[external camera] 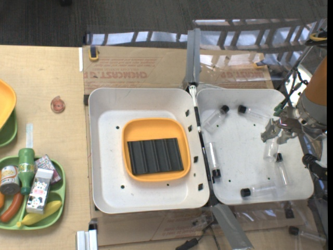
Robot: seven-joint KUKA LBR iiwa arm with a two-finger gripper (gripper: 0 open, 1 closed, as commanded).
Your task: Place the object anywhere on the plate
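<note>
End effector [276,133] hanging low over the right-hand white bin [244,160], near that bin's right wall, at the tip of the grey arm [315,100] with its orange band, which is reaching in from the right of the camera view. Whether the end effector is spread or pressed together cannot be told from this angle, and nothing is showing in its grasp.

Several clear tubes with black caps [260,191] are lying scattered around the floor of the right bin, one of them just beside the end effector.

In the left white bin [104,155], an orange plate [156,126] is sitting roughly in the middle, and a dark grey ridged block [156,156] is lying flat on it, covering most of the plate's lower half and well apart from the end effector.

Both bins are resting on sheets of brown cardboard [130,72]. On the wooden table [41,72] to the left, a green tray of toy food [57,204] is sitting near the lower edge, a yellow bowl [5,105] is showing at the left margin, and a small pink disc [58,104] is lying by itself.
</note>
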